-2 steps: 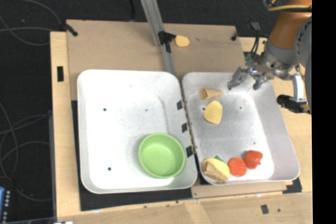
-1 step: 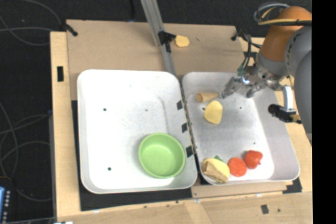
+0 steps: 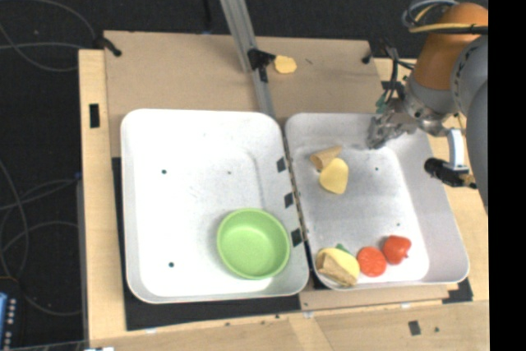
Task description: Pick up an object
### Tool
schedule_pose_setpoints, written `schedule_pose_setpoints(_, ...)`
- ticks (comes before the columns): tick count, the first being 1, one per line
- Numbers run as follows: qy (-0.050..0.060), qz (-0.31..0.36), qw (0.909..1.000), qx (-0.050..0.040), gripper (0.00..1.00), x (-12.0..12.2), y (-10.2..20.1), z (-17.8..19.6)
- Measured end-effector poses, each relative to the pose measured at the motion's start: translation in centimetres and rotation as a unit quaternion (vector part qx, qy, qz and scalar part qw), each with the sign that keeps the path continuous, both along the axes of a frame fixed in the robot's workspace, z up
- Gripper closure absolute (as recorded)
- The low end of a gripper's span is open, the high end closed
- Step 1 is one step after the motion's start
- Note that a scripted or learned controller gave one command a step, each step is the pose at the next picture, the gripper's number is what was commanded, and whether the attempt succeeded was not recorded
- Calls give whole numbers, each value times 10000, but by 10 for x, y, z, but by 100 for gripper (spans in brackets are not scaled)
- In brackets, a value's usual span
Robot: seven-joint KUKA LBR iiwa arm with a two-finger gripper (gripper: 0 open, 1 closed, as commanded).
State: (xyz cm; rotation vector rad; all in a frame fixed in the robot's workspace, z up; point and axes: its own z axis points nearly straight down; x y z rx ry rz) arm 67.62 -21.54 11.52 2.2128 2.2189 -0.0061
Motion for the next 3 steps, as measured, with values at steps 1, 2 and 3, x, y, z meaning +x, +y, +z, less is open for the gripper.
schedule_pose_setpoints(1, -28, -14, 10000, 35, 100, -4, 0, 64)
schedule_pose_setpoints(2, -27, -14, 10000, 30, 100, -9, -8, 119)
schedule_pose_setpoints(3, -17, 1, 10000, 36, 100, -8, -9, 161)
